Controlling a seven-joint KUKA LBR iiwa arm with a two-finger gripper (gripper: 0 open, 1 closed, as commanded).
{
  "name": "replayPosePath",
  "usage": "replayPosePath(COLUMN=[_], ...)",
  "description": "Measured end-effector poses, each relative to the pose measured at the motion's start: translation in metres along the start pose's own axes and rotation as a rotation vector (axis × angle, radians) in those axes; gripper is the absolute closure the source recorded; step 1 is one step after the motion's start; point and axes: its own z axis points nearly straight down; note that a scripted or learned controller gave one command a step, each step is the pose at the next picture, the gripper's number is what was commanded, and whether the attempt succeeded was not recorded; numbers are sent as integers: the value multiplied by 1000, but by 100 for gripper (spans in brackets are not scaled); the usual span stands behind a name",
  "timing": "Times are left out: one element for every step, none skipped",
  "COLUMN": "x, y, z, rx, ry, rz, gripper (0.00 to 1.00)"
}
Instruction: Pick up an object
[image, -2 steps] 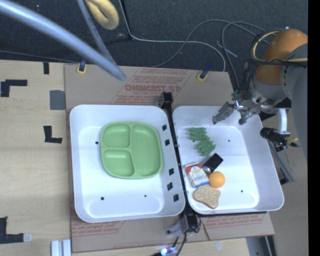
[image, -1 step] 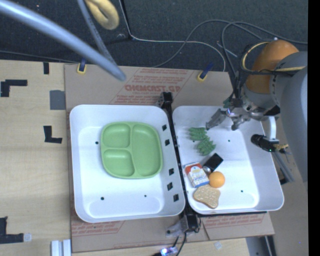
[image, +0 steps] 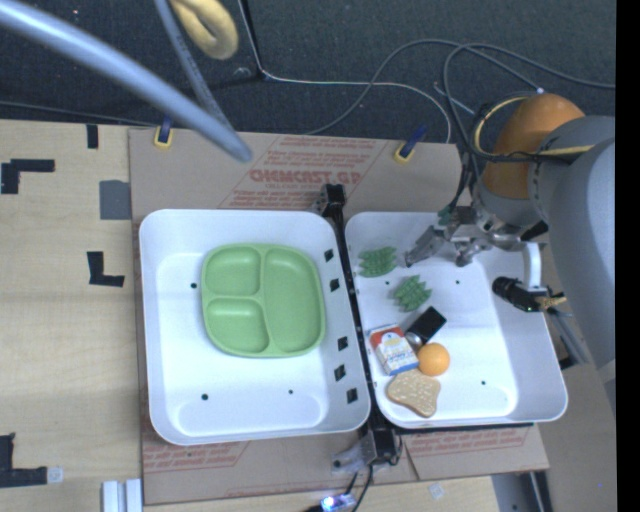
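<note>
The claw (image: 428, 245) hangs over the far end of the right bin (image: 520, 385), near two green leafy pieces (image: 378, 262), and whether it is wide or narrow I cannot tell. The likely trouble is a miss: those greens (image: 410, 294) look flat and thin, so a descent could close on nothing. Nearer, a small carton (image: 394, 350), a black block (image: 427, 324), an orange ball (image: 433, 359) and a bread slice (image: 414, 394) crowd together, while the left bin (image: 170, 400) holds a green divided plate (image: 264, 300).

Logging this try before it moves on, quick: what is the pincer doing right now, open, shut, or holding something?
Pincer: over the right bin, near the green leafy pieces; open or shut cannot be told, and nothing is seen between its fingers.
</note>
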Motion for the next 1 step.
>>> replayPosePath(x=[0], y=[1], z=[-12], rx=[-4], ry=[-2], rz=[-1], gripper=[100])
